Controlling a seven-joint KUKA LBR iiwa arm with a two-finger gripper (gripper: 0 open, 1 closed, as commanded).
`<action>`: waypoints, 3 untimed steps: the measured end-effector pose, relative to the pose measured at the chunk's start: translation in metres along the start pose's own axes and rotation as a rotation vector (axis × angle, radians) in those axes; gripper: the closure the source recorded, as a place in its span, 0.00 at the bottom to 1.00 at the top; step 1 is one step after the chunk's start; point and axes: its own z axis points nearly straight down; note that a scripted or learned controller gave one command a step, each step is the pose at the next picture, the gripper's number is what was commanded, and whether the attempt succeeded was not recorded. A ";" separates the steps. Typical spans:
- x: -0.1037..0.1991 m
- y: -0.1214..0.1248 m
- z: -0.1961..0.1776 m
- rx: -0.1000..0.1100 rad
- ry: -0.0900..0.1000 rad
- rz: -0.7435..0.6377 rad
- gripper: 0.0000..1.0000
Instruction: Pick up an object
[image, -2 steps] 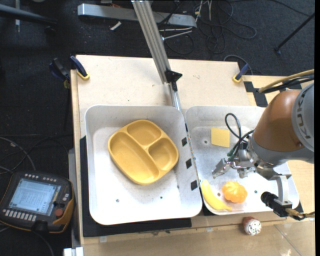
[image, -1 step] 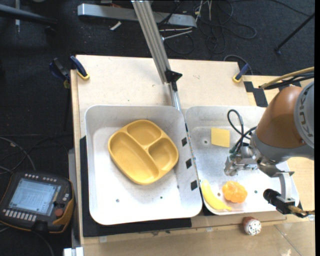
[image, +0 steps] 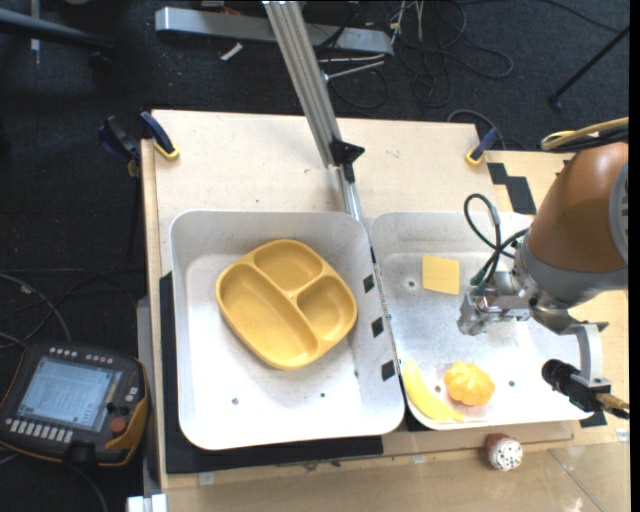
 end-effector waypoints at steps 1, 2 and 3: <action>0.000 0.000 0.006 0.005 0.001 0.003 1.00; 0.055 0.005 0.009 0.005 0.003 -0.004 1.00; 0.105 0.009 0.008 0.005 0.003 -0.005 1.00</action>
